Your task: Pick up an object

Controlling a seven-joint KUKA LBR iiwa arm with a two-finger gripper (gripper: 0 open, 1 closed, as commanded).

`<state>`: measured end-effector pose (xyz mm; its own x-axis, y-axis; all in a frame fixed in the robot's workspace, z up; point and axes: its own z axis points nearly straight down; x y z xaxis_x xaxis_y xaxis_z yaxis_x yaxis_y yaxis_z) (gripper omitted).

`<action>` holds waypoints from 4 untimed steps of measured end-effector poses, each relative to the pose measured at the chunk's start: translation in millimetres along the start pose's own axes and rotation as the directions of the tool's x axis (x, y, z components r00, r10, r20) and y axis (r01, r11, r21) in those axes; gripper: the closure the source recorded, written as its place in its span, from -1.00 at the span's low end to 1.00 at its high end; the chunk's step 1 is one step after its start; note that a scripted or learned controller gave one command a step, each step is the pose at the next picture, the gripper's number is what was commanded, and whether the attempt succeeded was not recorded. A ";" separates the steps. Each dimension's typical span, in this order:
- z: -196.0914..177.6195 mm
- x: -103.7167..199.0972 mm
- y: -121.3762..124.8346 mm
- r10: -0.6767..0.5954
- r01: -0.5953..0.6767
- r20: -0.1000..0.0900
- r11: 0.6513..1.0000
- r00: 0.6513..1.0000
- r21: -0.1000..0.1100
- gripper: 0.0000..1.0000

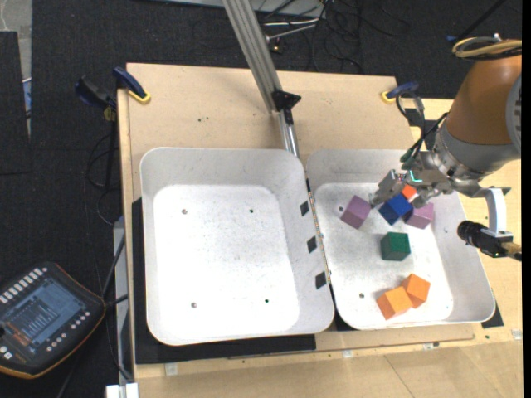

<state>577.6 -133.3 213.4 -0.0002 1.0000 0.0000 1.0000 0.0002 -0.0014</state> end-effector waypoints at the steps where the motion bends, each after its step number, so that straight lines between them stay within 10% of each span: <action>1: 46.1 6.8 3.0 0.000 0.000 -0.001 1.000 1.000 0.003 -1.00; 3: 119.0 7.9 7.3 0.000 0.000 0.000 1.000 1.000 0.001 -1.00; 4: 107.9 7.6 8.1 0.001 -0.001 0.000 1.000 1.000 -0.003 1.00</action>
<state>585.6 -125.6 105.6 0.0005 1.0000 -0.0003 1.0000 -0.0005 0.0014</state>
